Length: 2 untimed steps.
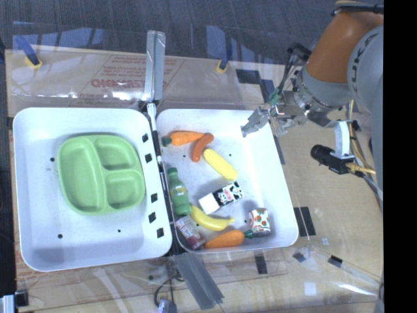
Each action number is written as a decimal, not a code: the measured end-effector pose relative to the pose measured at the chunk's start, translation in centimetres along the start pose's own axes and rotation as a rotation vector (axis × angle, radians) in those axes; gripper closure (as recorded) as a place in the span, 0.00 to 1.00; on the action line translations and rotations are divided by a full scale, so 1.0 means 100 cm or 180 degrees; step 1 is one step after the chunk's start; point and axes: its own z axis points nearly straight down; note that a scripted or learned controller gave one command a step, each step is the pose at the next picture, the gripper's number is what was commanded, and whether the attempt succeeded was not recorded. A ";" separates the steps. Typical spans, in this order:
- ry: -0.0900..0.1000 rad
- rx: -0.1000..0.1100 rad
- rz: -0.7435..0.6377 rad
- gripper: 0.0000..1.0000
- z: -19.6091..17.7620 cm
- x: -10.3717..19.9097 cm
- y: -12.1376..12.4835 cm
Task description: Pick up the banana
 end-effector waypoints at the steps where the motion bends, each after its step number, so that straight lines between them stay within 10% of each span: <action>1: 0.0003 0.0000 -0.1277 0.00 0.146 -0.003 -0.017; 2: -0.0001 -0.0005 -0.1290 1.00 0.135 -0.003 -0.015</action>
